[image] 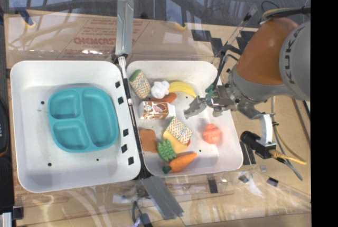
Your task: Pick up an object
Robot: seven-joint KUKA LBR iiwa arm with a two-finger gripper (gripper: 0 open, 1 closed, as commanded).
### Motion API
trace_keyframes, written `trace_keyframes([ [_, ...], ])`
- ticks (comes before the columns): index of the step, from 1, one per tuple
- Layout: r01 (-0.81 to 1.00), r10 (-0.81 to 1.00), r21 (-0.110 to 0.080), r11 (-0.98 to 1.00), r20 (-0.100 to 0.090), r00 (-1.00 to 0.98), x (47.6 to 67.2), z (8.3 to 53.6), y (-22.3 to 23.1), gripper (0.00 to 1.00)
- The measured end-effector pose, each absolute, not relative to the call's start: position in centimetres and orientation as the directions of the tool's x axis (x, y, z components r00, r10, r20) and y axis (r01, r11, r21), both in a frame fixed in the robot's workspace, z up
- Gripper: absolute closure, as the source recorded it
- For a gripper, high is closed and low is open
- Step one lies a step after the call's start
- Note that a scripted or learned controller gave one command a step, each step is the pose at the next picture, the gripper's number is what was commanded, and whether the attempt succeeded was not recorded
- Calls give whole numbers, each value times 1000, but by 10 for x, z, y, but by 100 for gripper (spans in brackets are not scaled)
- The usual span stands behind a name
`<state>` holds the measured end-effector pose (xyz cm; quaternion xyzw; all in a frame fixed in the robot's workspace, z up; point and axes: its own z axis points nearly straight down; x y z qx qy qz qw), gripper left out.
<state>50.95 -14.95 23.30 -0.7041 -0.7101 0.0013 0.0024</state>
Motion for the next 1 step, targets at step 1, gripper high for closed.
trace_keyframes([
  [1,975,975,-3,-222,-2,222,511,269,-163,0],
])
